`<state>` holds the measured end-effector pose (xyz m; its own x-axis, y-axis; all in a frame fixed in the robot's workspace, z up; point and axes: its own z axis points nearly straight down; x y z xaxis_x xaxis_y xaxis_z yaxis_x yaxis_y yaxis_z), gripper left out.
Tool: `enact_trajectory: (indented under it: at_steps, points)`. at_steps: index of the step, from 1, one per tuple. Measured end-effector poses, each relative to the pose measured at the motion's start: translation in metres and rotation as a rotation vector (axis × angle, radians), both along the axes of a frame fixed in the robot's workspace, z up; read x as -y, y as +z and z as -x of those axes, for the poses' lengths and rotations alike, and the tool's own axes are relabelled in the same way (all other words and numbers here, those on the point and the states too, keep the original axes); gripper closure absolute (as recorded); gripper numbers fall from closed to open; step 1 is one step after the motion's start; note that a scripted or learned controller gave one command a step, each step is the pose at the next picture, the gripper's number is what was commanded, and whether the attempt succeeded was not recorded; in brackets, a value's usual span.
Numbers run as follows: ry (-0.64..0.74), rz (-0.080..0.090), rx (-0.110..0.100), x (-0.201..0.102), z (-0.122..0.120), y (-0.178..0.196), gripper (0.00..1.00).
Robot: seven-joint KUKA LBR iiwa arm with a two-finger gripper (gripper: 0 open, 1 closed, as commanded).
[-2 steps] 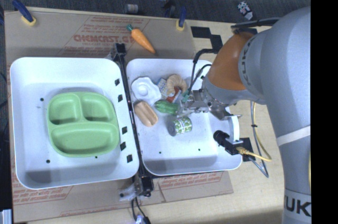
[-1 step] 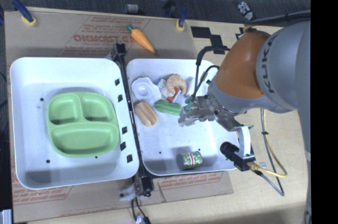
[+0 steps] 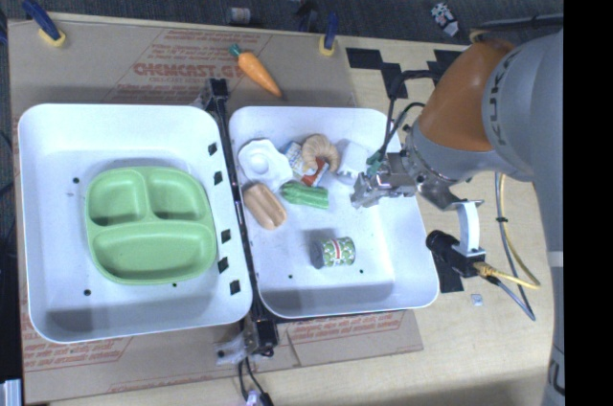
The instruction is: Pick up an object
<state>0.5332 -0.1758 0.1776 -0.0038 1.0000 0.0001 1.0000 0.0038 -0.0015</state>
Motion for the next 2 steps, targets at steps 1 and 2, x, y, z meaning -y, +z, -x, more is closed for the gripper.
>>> enact_trajectory:
  at_steps: [1,2]
  points:
    - [0.000,0.000,0.001,0.018,0.054,0.029,1.00]
    - [0.002,0.001,0.003,0.023,-0.014,0.090,1.00]
